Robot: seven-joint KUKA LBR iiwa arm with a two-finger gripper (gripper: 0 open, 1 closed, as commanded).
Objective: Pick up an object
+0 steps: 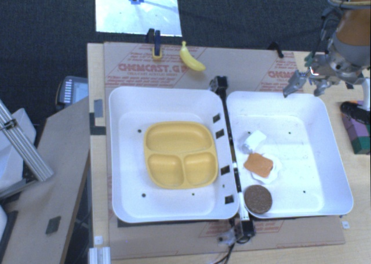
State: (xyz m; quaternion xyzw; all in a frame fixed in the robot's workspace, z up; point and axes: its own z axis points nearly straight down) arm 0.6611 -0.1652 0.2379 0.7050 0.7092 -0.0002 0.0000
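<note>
The fingers [306,85] look spread and pinch nothing, poised over the right bin's [333,158] rim at about one o'clock. The candidates lie well apart from them, toward seven o'clock in that bin: a small white block [254,140], an orange piece [258,165] just below it, and a brown disc [258,199] near the front wall. A good attempt would centre over one item, descend straight and close squarely, avoiding the neighbours. The yellow tray [178,154] sits in the left bin [124,158].
</note>
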